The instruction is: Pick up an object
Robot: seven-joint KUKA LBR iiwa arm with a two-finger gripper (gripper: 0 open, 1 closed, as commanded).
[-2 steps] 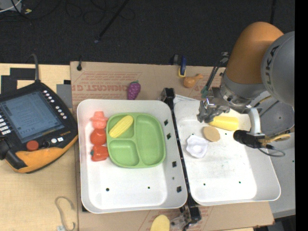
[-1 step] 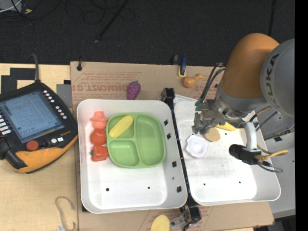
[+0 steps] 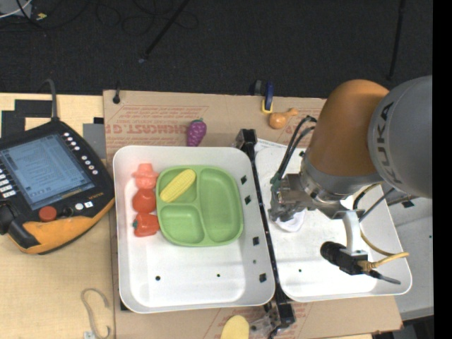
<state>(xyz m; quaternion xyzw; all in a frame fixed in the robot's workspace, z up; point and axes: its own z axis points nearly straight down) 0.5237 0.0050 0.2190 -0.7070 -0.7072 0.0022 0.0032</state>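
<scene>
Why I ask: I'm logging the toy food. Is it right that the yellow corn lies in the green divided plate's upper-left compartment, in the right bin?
Not quite. In the camera view, the yellow corn does lie in the upper-left compartment of the green divided plate, but that plate sits in the left bin, not the right one.

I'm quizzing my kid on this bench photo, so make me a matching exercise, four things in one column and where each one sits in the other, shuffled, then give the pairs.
Things
1. corn cob
2. purple grapes
3. red pieces
4. gripper

Places
A. in the left bin, beside the green tray's left edge
B. over the right bin, near its left wall
C. in the green tray's top-left compartment
D. on the cardboard behind the left bin

Pairs: 1-C, 2-D, 3-A, 4-B
</scene>
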